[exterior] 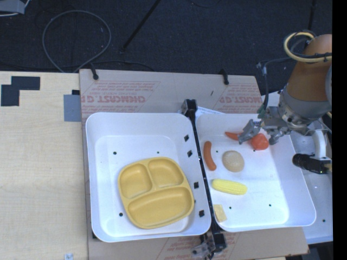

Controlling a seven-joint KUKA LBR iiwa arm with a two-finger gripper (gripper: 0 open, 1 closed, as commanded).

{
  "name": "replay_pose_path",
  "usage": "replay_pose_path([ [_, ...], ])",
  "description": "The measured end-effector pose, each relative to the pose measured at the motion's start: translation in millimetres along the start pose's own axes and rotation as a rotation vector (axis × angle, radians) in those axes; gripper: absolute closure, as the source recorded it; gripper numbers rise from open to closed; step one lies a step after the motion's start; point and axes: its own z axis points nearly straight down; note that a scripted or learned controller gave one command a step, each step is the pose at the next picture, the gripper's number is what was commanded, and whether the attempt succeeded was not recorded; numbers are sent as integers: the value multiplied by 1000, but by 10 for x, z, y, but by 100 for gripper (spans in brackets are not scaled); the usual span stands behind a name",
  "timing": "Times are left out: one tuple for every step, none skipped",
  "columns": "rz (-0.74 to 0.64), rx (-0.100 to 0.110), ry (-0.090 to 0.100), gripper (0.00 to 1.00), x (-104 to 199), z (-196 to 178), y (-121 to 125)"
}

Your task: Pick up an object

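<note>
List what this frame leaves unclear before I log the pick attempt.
- pincer: in the camera view its tips merge with the red-orange item; grip or mere touch is not readable.
- Red-orange item: partly covered by the pincer, so its shape and identity stay unclear.
- Small yellow piece: at the right bin's near corner beside the divider, too small to identify.
- Arm: cut off by the right edge.

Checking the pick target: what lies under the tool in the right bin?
Under the tool lie a red piece and an orange carrot; the tool covers part of both.
</note>
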Motion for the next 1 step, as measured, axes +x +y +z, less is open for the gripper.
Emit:
replay_pose_path([
  [-2,-12,-2,0,-1,-69,24],
])
